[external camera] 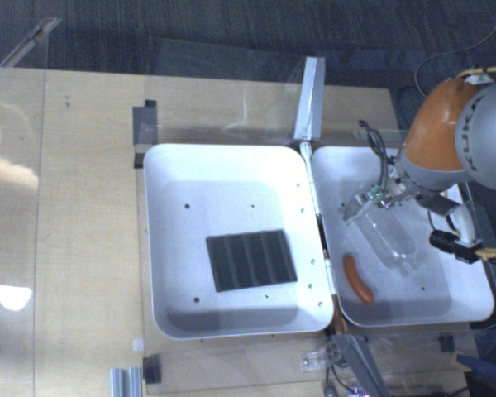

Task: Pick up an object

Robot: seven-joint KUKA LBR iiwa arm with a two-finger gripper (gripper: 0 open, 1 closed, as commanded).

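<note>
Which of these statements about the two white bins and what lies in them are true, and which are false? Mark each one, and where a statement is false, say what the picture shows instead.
1. A dark ribbed mat lies in the left bin. True.
2. The orange sausage-shaped object lies in the left bin. False: it lies in the right bin, near its front left corner.
3. The arm reaches over the right bin. True.
4. The sausage-shaped object rests on top of the ribbed mat. False: they are apart, in different bins.
5. A clear, see-through object lies in the right bin, behind the sausage-shaped object. True.
</note>
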